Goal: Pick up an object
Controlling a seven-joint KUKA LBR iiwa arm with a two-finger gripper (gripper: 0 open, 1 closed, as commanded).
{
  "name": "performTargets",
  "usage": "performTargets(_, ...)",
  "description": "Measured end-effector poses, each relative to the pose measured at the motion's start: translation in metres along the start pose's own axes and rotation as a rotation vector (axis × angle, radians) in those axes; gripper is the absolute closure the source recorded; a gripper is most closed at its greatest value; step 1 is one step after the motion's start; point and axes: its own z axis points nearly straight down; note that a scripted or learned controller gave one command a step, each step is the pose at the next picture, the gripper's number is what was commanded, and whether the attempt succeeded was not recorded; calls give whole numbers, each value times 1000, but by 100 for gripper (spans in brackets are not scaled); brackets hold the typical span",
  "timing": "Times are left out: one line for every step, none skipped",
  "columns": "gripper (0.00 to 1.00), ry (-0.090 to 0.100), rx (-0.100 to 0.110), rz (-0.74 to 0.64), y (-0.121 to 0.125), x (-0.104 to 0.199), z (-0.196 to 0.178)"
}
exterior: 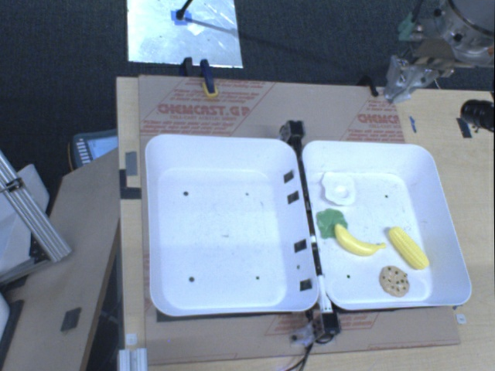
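Objects for pickup: five, all in the right bin [433, 178], none in the gripper. Listed below after the larger fixtures, biggest first.

Bench [255, 107]: one, light brown, printed red lettering along its far edge.

Bins: two, shallow, white, side by side, joined along the middle by black clips. Left bin [166, 168] shows bare floor with a few small dark dots. Right bin carries all the objects, grouped in its near-left half.

Arm [468, 22]: one, entering at the upper right, above the far edge of the bench and beyond the right bin. Gripper [402, 79] hangs off the far-right corner of the bench area, well apart from every object. Cannot tell how its fingers stand; too small and blurred.

Reflective sheet [182, 22]: one, on the dark floor past the bench, upper left.

Objects, count by kind:
- Banana [357, 243]: one, yellow, curved, lying near the bin's middle.
- Corn cob [407, 248]: one, yellow, tilted, just right of the banana.
- Fried egg [339, 188]: one, white, flat, toward the far-left part of the bin.
- Green leafy piece [331, 220]: one, touching the banana's left end, just below the egg.
- Cookie [394, 281]: one, round, tan with dark specks, nearest the front wall, below the corn.
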Motion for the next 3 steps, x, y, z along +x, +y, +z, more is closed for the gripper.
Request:
performTargets(100,4,18,-3,-37,89,98)
performTargets(100,2,12,7,-98,89,126)
performTargets(100,6,-7,0,-114,136,10)
